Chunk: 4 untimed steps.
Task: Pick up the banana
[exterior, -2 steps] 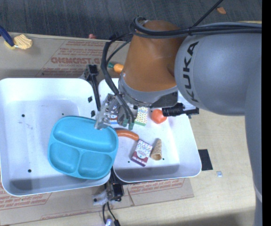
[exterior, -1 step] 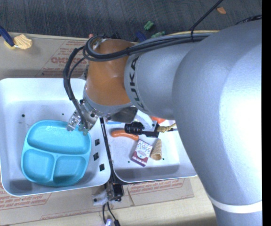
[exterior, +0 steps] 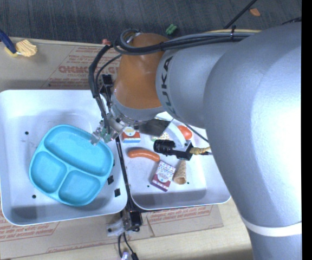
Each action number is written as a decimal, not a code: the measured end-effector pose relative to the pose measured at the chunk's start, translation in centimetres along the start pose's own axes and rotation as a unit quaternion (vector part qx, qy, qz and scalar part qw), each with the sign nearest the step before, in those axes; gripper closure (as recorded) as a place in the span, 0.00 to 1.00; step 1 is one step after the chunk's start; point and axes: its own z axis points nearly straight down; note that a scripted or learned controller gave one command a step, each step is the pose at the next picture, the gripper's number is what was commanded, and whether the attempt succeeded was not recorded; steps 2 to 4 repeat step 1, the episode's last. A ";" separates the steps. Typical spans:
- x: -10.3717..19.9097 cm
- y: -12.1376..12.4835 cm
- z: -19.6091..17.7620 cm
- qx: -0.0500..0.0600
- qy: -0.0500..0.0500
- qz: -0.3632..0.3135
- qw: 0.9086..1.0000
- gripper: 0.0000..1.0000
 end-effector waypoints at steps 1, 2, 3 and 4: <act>-4.2 0.1 0.0 0.000 0.000 0.042 0.999 1.00; -4.2 0.1 0.0 0.000 0.000 0.042 0.999 1.00; -4.2 0.1 0.0 0.000 0.000 0.042 0.999 1.00; -4.2 0.1 0.0 0.000 0.000 0.042 0.999 1.00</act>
